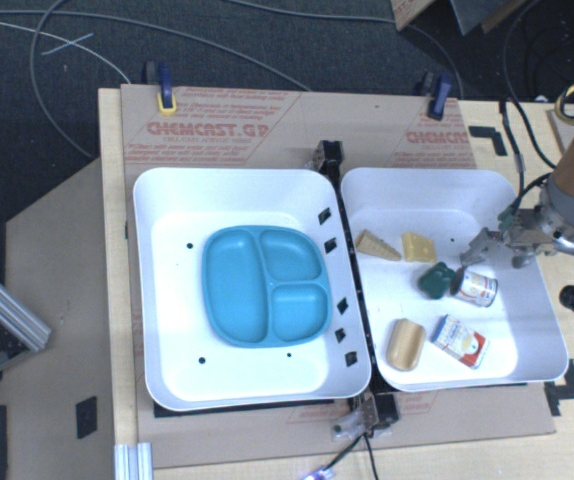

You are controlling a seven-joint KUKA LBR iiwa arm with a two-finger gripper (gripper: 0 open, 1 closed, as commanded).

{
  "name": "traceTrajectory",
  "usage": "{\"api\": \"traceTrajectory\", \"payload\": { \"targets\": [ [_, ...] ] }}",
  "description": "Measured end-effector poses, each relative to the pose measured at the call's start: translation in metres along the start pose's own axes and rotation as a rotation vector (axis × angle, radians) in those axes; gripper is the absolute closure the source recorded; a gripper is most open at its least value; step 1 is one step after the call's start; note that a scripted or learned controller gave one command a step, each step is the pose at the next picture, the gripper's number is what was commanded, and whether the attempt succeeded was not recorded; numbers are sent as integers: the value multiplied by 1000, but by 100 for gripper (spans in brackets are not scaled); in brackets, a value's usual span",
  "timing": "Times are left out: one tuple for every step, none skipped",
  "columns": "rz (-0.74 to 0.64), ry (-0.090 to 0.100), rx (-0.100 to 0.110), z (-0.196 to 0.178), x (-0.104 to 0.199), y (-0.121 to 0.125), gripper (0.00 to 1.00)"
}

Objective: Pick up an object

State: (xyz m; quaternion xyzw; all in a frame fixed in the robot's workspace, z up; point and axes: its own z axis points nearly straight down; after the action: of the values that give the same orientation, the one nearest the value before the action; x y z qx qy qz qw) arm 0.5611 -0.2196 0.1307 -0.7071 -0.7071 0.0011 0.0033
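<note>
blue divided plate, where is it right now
In the camera view the blue divided plate lies flat in the middle of the left bin, apart from the objects in the right bin across the divider.

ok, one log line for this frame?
phase: reaching | tool: in right bin, above dark green object and small can | held: nothing seen | left bin: blue divided plate

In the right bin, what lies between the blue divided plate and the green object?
In the camera view, two yellow wedge pieces and the bins' rims lie between the blue plate and green object.
</note>
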Motion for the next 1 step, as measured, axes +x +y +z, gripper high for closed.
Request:
{"api": "traceTrajectory", "payload": {
  "targets": [
    [-1,-3,-8,-15,-1,2,100]
  ]
}}
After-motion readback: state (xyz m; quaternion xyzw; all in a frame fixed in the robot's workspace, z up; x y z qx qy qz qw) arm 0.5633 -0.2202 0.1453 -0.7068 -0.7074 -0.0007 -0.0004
